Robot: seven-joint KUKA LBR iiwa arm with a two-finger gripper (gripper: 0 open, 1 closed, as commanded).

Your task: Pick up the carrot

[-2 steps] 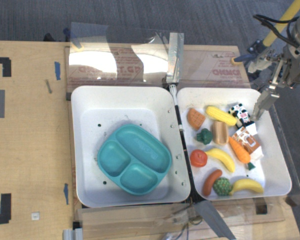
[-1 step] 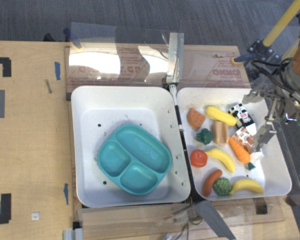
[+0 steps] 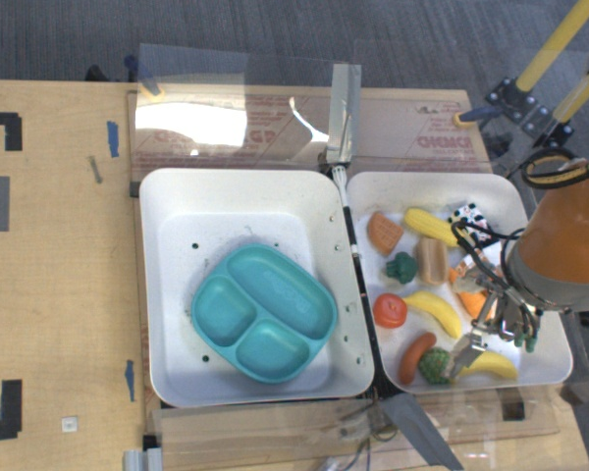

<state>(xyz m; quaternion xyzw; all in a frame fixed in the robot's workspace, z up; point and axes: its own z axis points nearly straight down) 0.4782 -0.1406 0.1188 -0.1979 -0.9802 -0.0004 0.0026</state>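
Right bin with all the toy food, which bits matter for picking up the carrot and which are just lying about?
Part of the job:
carrot, orange, by the gripper
gripper, low in the right bin

Just lying about:
three bananas, the upper one
tomato
broccoli
sausage
teal divided plate in the left bin

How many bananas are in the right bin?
3: one banana at the back, one in the middle, one at the front by the gripper. The arm may hide more.
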